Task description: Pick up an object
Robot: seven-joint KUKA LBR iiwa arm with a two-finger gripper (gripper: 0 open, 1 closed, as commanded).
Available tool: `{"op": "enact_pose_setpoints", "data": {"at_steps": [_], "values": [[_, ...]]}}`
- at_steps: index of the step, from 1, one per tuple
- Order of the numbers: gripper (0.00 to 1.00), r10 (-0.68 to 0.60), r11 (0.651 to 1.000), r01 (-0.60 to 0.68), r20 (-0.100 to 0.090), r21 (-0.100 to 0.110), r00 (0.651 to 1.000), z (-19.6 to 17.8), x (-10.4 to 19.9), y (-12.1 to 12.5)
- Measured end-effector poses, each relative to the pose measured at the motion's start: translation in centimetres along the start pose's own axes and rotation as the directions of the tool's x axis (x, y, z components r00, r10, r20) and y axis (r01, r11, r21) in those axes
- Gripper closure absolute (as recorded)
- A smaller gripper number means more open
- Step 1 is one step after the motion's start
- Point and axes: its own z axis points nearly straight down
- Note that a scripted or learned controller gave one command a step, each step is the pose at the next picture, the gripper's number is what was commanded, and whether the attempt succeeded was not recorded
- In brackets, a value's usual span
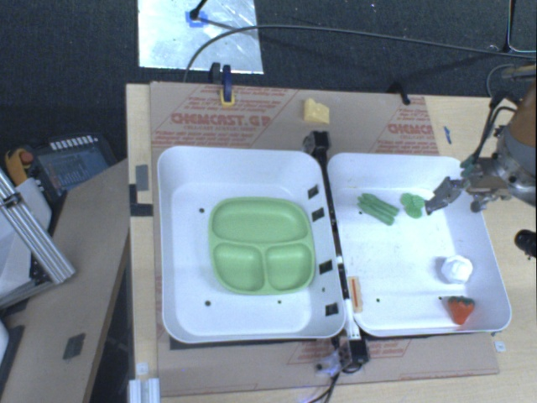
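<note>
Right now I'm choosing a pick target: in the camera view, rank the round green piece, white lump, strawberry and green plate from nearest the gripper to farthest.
From the gripper:
1. Round green piece, just beside it, right bin.
2. White lump, right bin, toward the front.
3. Strawberry, front corner of the right bin.
4. Green plate, left bin.

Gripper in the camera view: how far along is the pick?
Nothing looks picked. The gripper hangs over the right bin, close to the small green piece. The green stick, white object and strawberry lie on the bin floor. Grasping and lifting remain.
</note>
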Motion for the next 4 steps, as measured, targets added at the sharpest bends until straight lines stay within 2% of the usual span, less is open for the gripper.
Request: {"op": "enact_pose_setpoints", "data": {"at_steps": [1, 4], "values": [[0.0, -0.003, 1.0, 0.003, 0.003, -0.012, 1.0, -0.7, 0.1, 0.2], [0.0, -0.001, 1.0, 0.001, 0.001, -0.009, 1.0, 14.3, 1.0, 1.5]]}}
